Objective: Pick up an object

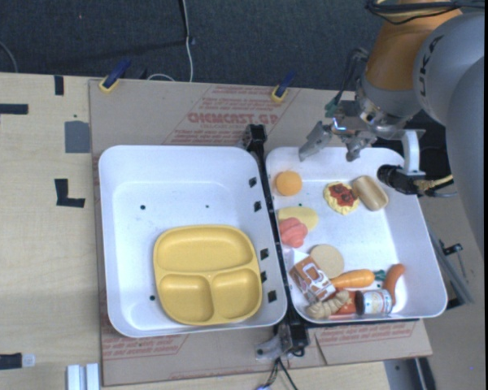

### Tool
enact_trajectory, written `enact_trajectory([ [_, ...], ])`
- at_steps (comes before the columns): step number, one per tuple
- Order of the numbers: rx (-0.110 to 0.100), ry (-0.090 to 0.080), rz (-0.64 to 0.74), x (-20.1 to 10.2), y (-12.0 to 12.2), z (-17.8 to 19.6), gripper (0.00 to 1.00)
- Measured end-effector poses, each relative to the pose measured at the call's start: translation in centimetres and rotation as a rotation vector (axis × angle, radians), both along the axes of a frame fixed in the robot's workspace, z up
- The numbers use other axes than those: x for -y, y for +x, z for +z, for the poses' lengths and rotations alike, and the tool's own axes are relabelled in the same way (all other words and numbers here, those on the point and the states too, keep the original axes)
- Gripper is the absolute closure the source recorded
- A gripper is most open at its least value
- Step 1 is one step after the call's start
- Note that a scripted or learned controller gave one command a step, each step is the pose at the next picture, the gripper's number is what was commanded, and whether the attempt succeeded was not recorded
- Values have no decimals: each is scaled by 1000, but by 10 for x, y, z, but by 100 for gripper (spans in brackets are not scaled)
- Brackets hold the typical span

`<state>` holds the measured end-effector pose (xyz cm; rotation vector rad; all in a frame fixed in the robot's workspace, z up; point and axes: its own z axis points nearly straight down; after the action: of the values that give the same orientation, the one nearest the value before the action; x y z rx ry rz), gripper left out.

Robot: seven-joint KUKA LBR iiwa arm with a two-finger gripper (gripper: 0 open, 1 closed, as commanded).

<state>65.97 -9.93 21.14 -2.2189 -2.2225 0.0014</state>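
My gripper (335,148) hangs above the far edge of the right bin (415,242), its two fingers spread open with nothing between them. Below it in that bin lie an orange ball (289,183), a small pizza slice (341,197) and a bread roll (369,192). Further toward the front are a yellow piece (302,215), a pink piece (293,231), a round cookie (326,259), a brown packet (311,278), a carrot (352,279), a sausage (394,278) and a small bottle (375,302).
The left bin (130,185) holds a yellow divided plate (207,272). Both bins rest on a cardboard sheet (220,112) clamped at the back. The grey arm with its orange band (403,51) fills the upper right.
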Motion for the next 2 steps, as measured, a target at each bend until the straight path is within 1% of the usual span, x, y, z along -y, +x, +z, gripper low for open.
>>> enact_trajectory([
  [1,-5,0,-4,54,-55,-48,0],
  [2,11,-10,2,47,-17,-125,0],
])
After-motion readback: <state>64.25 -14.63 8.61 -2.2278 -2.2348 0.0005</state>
